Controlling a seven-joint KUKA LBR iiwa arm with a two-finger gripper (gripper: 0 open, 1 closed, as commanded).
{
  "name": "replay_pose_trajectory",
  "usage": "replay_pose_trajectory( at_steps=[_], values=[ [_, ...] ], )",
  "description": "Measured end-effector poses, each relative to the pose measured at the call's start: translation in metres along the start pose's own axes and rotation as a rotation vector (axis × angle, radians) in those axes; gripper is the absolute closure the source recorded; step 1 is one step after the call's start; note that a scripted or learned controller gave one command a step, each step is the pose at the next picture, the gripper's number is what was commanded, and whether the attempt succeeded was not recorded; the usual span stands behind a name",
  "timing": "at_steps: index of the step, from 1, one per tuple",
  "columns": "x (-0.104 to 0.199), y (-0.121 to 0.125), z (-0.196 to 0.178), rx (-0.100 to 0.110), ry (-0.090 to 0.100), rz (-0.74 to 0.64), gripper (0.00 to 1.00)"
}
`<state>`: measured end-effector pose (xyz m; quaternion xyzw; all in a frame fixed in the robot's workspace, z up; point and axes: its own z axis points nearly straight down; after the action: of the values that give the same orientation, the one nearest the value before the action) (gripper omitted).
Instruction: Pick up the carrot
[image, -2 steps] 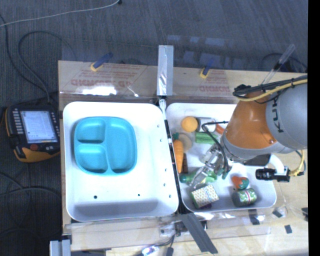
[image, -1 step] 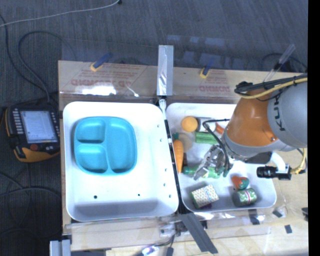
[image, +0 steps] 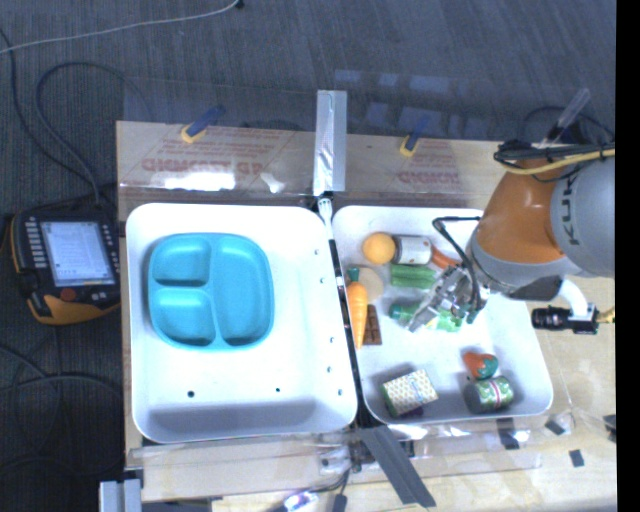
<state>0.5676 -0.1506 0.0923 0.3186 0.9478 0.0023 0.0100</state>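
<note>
The carrot is orange with a green top and lies lengthwise along the left wall of the right bin, next to a small brown block. My gripper hangs over the middle of that bin, right of the carrot and clear of it, just above some green items. The orange-banded wrist rises behind it to the upper right.
In the right bin lie an orange ball, a white-capped green bottle, a patterned box, a green can and a red-and-green fruit. The left bin holds a blue divided plate.
</note>
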Motion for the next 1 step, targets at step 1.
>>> replay_pose_trajectory(
  at_steps=[1],
  values=[
    [0.0199,-0.0245,-0.0981,0.013,0.015,0.170,1.00]
  ],
)
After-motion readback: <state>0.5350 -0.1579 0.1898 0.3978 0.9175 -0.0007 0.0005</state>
